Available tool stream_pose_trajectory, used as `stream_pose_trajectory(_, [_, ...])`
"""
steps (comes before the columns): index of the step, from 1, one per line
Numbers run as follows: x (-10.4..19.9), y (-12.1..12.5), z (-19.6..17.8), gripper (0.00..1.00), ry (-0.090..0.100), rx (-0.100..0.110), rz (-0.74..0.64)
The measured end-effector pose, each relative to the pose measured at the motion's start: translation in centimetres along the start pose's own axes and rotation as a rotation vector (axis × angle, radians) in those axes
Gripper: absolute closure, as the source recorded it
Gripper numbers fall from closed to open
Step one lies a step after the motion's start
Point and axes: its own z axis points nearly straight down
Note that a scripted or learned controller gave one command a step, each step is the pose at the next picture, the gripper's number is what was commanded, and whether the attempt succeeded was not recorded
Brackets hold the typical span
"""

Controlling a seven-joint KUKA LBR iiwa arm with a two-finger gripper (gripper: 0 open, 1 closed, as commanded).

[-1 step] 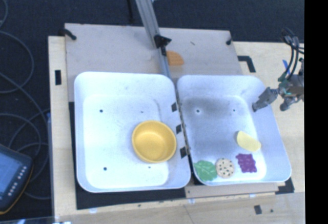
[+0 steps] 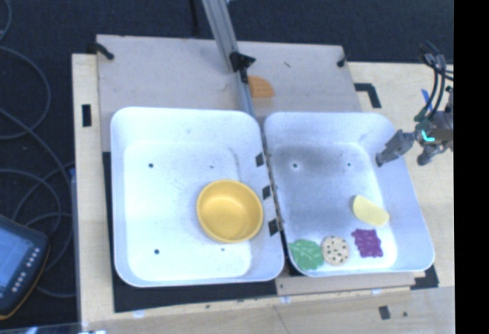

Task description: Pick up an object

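1. A yellow bowl (image 2: 229, 210) is held in the left bin (image 2: 137, 172).
2. In the right bin (image 2: 321, 172), a yellow piece (image 2: 370, 210), a purple piece (image 2: 367, 242), a cookie (image 2: 335, 250) and a green piece (image 2: 306, 254) are gathered near the front edge.
3. The pincer (image 2: 409, 145) is seen spread apart, grasping nothing, over the right bin's far right corner.

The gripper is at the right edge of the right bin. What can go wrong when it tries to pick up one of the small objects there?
1. The green item, cookie and purple item lie close together, so the gripper may nudge a neighbour.
2. They sit near the right bin front wall, which could block a finger.
3. The yellow piece looks flat, so the grasp may slip.
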Motion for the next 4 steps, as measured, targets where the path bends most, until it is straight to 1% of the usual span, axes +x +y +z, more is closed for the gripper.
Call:
stream_pose_trajectory(1, [0.2, 0.3, 6.2, 0.0, 0.0, 0.007, 0.004])
stream_pose_trajectory(2, [0.7, 0.1, 12.3, 0.0, 0.0, 0.008, 0.005])
stream_pose_trajectory(3, [0.8, 0.2, 16.6, 0.0, -0.001, 0.005, 0.006])
stream_pose_trajectory(4, [0.8, 0.4, 15.2, 1.0, -0.001, -0.003, 0.011])
